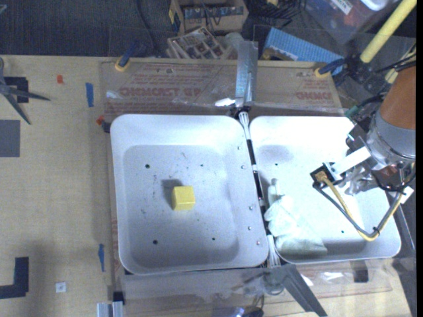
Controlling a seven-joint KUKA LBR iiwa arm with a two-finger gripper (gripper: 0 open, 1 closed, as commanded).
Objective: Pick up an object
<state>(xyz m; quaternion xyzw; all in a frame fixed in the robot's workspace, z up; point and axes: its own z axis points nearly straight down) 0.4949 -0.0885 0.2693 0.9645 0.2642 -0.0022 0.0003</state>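
Two shallow white bins were noted side by side on the bench: the left bin [132, 137] and the right bin [297, 137], meeting at a central seam. The arm [396, 121], grey with an orange band, was seen entering from the right and standing over the right bin's far-right part. The gripper [360, 180] hung below the wrist among brackets and a yellow cable [350, 216]; how the jaws stood could not be told, and nothing was seen held in them.

A crumpled white object [283, 218], soft-looking, was recorded in the right bin, against its left wall near the front corner, its long axis running roughly front to back. It lay to the left of the gripper and slightly nearer the front, well apart from it. This was judged the closer candidate.

A small yellow block [184, 197] was recorded near the middle of the left bin, farther left across the seam.
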